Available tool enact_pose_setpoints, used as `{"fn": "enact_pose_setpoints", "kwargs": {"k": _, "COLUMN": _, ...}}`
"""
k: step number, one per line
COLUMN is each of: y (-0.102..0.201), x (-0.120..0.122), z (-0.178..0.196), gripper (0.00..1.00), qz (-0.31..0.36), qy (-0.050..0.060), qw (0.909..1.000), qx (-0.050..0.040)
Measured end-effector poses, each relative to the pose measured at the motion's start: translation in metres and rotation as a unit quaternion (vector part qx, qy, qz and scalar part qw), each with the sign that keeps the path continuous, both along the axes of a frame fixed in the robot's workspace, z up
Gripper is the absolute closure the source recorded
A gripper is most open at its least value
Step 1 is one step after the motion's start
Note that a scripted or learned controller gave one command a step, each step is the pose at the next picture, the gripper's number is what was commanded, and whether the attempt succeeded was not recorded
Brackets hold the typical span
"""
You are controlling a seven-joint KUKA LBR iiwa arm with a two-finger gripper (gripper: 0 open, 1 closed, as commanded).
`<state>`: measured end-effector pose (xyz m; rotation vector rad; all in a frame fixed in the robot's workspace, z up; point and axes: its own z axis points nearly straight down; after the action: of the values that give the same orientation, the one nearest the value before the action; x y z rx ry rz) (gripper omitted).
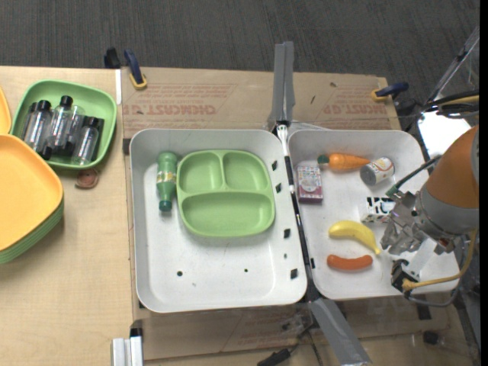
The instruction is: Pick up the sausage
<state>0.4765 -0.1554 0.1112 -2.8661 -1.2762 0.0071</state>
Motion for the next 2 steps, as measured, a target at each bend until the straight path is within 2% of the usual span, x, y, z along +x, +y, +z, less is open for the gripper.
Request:
{"fn": "enact_pose_setpoints", "kwargs": {"k": 1, "y": -0.028, "x": 0.049, "z": 0.067, "gripper": 1.0, "qz": -0.019, "qy": -0.001, "qw": 0.9998, "qx": -0.0015}}
{"fn": "enact_pose_setpoints", "kwargs": {"k": 2, "y": -0.062, "x": 0.033, "z": 0.025, "gripper": 1.0, "qz": 0.035, "qy": 0.0, "qw": 0.9994, "qx": -0.0003}}
